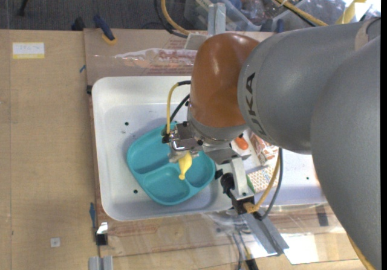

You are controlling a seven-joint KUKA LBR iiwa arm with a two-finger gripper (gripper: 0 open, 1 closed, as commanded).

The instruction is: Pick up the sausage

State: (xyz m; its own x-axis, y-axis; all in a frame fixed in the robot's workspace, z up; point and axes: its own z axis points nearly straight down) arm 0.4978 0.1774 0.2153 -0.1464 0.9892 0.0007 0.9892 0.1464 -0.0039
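Counting the contents gives one teal plate [151, 169], smooth moulded plastic with rounded corners and divided compartments, lying in a shallow white bin [112, 118], and one yellow, curved, banana-shaped item [184, 167] resting on the plate's divider. The gripper [181, 149] hangs directly above that yellow item; whether it is spread or closed cannot be determined. One small orange-red piece [242, 142], possibly the sausage, sits just right of the wrist, its shape mostly hidden

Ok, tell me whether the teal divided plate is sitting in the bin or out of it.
In. The teal divided plate lies flat on the left white bin floor, inside its walls, with a yellow item on it.
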